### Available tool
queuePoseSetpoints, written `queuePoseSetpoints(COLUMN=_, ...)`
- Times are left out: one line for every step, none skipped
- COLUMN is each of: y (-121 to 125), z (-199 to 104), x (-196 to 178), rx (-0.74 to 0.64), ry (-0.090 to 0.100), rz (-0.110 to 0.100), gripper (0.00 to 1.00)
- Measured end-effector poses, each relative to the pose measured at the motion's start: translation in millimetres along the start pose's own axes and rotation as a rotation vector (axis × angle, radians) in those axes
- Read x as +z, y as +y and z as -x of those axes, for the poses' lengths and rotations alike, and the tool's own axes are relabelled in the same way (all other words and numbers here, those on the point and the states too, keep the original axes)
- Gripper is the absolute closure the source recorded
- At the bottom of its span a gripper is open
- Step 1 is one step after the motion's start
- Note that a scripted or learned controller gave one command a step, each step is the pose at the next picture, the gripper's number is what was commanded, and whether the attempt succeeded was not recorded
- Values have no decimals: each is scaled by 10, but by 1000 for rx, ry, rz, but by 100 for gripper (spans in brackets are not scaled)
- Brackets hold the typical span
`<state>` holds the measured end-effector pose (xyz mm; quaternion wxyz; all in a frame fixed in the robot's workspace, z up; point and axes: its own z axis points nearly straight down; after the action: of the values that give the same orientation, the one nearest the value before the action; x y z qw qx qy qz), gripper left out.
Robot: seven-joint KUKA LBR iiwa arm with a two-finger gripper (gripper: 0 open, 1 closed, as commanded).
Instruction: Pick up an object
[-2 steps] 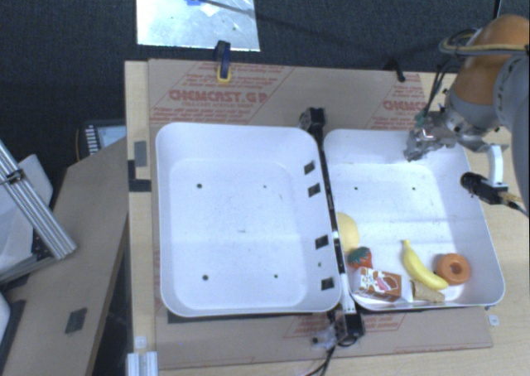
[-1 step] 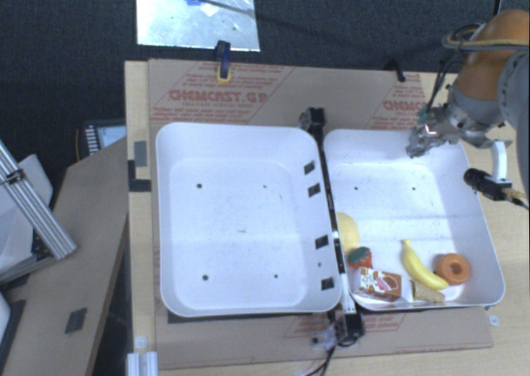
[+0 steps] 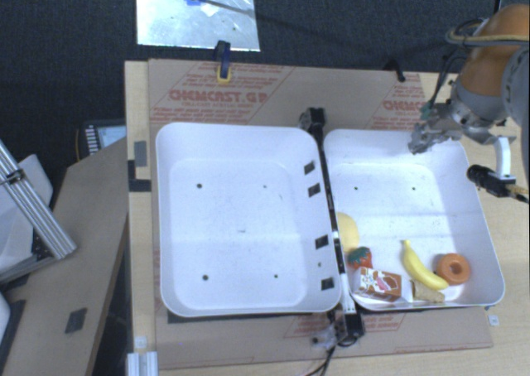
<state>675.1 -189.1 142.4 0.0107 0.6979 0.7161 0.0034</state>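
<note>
Brown cardboard sheet (image 3: 248, 89) under bins; foil square (image 3: 197, 0); yellow clamp (image 3: 224, 62).

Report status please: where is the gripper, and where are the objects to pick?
Gripper over right bin's far edge, nothing seen between its fingers. Banana, orange ring, other items along the bin's near edge. Path between unobstructed.

Right bin (image 3: 464, 200), near edge: yellow banana (image 3: 420, 265) lying diagonal, orange donut-like ring (image 3: 453, 267) just right of it, flat red-white packet (image 3: 379, 284) to its left, small red-green item (image 3: 359, 257) above packet, pale yellow rounded item (image 3: 348, 230) by left wall.
</note>
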Motion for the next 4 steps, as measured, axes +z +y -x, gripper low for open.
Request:
queuePoseSetpoints(y=13, z=2, x=-112, rx=-3, ry=-2, rz=4, gripper=100)
queuePoseSetpoints(y=26, z=5, x=-227, rx=-6, ry=-4, rz=8, gripper=100)
queuePoseSetpoints(y=39, z=8, x=-340, rx=-9, ry=-6, rz=11, gripper=100)
queuePoseSetpoints(y=52, z=12, x=-456, rx=-12, ry=-8, rz=16, gripper=100)
